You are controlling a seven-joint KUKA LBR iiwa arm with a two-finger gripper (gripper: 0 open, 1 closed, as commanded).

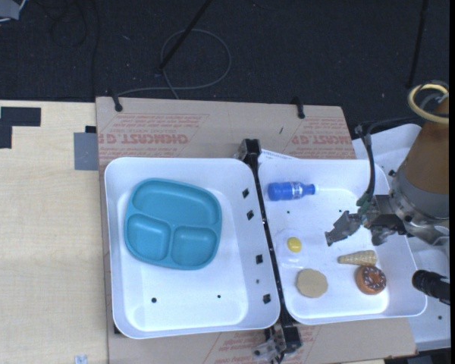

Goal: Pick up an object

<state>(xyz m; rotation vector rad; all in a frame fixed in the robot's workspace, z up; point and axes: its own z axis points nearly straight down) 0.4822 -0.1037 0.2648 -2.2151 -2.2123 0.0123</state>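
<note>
Over the right bin [341,313], the claw [341,229] hangs above bare white floor, its dark fingers spread apart and gripping nothing. Just below it lies the ice-cream cone [358,258], long axis roughly level across the view, tip pointing left. A blue bottle [290,191] lies near the far wall, cap end toward the right. A small yellow piece [294,243], a tan round cookie [312,283] and a sprinkled doughnut [371,279] sit apart nearer the front rim. A blue divided plate [172,224] rests in the left bin [136,321].
</note>
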